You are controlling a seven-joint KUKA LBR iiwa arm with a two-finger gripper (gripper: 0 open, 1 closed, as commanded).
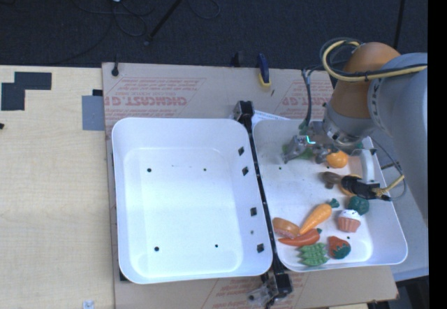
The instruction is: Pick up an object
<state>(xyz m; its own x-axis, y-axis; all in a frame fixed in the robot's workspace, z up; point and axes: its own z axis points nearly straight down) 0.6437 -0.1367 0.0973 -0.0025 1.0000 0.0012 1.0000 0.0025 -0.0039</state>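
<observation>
The pickable objects are small, glossy plastic toy foods gathered in the right bin point(391, 248), mostly toward its near right corner. A tapered orange carrot point(316, 217) lies slantwise, its thin tip pointing toward a smooth orange sausage-like piece point(286, 226) and a curved red chili point(300, 238) just below it. Near the front rim sit a knobbly green vegetable point(313, 254) and a red strawberry point(339, 247) with a green cap, just beside each other. A cupcake point(348, 220) with a ribbed pink cup and white top stands right of the carrot, with a dark green rounded piece point(359, 205) above it. Farther back, a small round orange fruit point(337, 159) rests close to the arm's wrist, and a dark brown lump point(330, 177) lies just below it.

The gripper point(296, 150) is low over the back part of the right bin, left of the orange fruit; its metal parts are small and blurred, so whether the fingers are released or clenched cannot be told, and nothing is visible between them. The arm point(391, 101) is smooth grey with a rounded orange band, looped by a yellow-and-black cable.

The left bin point(122, 196) is a shallow white tray with rounded corners and a matt floor with a few small dark dots. Both bins sit on a brown cardboard sheet point(174, 94) on the pale wood-grain table point(49, 182).
</observation>
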